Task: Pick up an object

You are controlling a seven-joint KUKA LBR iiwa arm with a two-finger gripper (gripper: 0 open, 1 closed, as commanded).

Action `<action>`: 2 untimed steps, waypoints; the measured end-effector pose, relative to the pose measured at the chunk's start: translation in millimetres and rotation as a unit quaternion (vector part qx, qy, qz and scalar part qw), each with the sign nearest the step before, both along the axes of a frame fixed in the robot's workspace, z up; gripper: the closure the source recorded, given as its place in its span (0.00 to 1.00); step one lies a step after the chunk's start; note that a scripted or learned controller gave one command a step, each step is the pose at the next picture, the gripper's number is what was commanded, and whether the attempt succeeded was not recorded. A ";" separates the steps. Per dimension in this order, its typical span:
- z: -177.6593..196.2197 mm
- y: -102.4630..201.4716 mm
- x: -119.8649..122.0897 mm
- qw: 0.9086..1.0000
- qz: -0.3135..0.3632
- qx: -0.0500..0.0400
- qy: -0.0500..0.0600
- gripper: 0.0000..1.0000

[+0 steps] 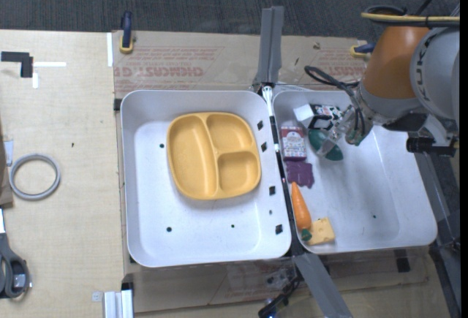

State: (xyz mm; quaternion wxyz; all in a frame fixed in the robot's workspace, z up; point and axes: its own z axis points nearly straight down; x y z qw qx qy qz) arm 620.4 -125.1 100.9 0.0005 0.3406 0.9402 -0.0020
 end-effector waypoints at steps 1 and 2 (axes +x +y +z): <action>199.2 22.4 8.4 0.989 -0.148 0.001 -0.001 1.00; 133.7 37.1 -40.6 0.993 -0.121 0.001 0.001 1.00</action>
